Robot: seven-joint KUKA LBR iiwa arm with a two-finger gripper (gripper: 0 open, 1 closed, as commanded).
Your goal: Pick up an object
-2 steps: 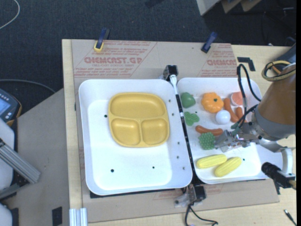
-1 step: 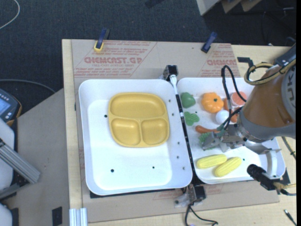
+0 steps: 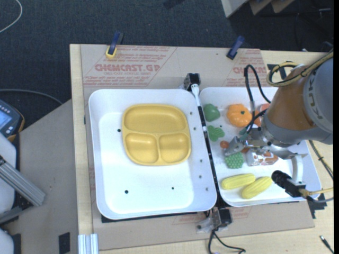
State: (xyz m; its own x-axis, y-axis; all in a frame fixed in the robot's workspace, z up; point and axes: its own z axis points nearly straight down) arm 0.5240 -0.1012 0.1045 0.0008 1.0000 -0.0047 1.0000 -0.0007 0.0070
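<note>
arm's in from the right, low over the right bin (image 3: 312, 180), and the gripper (image 3: 244, 144) sits down among the toy food. whether it's released or clenched i cannot tell; the wrist hides it. right around it: an orange pumpkin (image 3: 238, 115) just above, green pieces (image 3: 213, 121) to its left near the divider, a green bumpy piece (image 3: 234, 160) just below. two yellow corn cobs (image 3: 246, 184) lie nearer the front edge, apart from the gripper. the left bin (image 3: 106, 157) holds a yellow divided plate (image 3: 155, 133). looks like the reach-and-grasp step, nothing visibly lifted. next move calls for settling on one piece, closing cleanly, then rising straight without dragging neighbours.
</note>
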